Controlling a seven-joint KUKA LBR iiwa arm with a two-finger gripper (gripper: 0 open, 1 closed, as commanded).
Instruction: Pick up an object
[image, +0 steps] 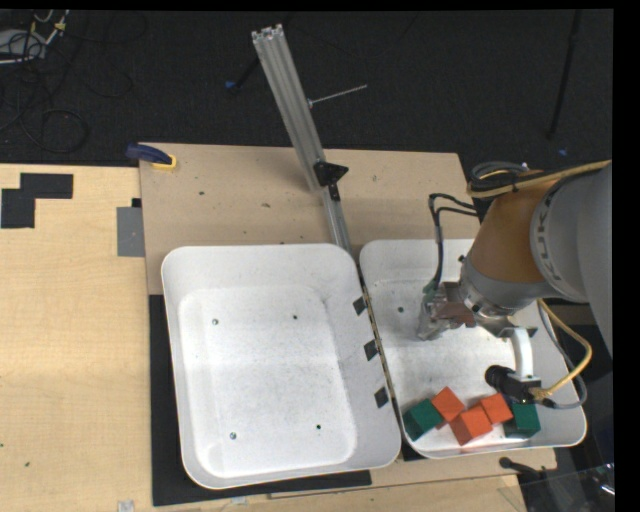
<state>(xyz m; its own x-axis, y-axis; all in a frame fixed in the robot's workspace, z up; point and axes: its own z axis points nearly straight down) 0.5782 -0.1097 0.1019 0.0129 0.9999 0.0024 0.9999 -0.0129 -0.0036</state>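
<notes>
Several small blocks lie bunched at the front of the right bin (400, 262): a green block (424, 417), three orange blocks (448, 404) (472, 427) (496, 409) and another green block (523, 421) at the front right corner. My gripper (437, 321) hangs low over the middle of the right bin, well behind the blocks. Nothing shows between its fingers, and their spacing is too dark and small to read.
The left bin (180, 270) lies beside the right one, with black clips along their shared wall. An aluminium bar (297, 110) slants up from behind the bins. The grey arm with its orange band (510, 245) covers the right bin's far right side.
</notes>
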